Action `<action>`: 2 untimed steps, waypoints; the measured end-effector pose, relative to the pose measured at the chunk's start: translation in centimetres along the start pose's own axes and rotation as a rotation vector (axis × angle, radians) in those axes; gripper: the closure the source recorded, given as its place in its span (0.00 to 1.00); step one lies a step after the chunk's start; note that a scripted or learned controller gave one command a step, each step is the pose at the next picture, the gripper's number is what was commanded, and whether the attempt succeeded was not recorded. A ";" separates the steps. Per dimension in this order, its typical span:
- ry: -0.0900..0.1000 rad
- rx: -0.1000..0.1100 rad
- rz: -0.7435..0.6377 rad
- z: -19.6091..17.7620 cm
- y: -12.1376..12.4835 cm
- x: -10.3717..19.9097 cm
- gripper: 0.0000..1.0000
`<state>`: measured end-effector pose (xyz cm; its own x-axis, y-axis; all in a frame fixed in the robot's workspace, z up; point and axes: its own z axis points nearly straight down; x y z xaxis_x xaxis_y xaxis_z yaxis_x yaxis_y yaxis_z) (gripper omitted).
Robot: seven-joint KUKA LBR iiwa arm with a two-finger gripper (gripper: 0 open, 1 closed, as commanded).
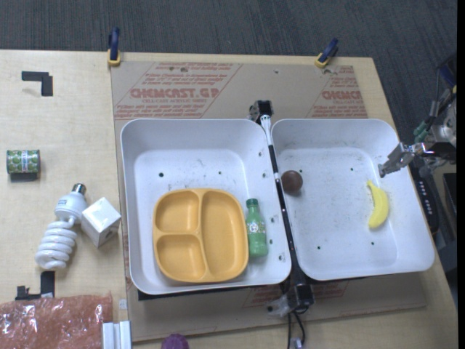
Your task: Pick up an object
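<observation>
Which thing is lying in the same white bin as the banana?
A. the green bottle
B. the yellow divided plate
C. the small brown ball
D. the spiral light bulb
C: the small brown ball sits in the right bin with the banana, while the green bottle and yellow divided plate lie in the left bin and the spiral light bulb rests out on the bench.

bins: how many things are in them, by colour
yellow: 2, the divided tray and the banana
green: 1, the bottle
brown: 1, the ball
total: 4
</observation>
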<state>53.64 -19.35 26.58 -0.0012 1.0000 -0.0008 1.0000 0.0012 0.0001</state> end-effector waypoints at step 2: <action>0.002 -0.001 0.000 17.3 1.6 0.8 0.00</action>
<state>55.24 -18.60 9.30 -0.0015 1.0000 0.0008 1.0000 0.0015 0.0014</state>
